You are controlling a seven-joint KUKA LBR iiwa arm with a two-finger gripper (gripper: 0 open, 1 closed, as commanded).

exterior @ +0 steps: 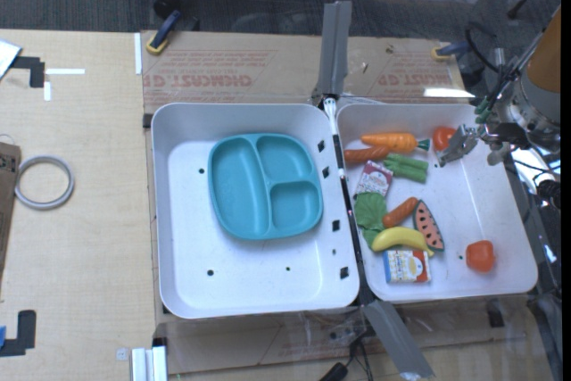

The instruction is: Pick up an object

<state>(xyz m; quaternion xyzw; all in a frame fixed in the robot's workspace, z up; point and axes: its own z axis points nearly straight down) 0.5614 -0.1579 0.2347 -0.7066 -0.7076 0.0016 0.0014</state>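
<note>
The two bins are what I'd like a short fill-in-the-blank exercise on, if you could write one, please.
1. The teal plate lies in the ___ bin.
2. The banana lies in the ___ bin.
3. The plate has ___ compartments.
4. The watermelon slice lies right of the ___.

Missing words: left; right; three; banana

Toys crowd right bin's (pixel 517 281) left half, tomato (pixel 480 255) alone near front, bare floor between, right.

At the right edge of the frame, the arm (pixel 542 71) shows an orange band, dark cables and a silvery metal gripper (pixel 457 147).
</note>
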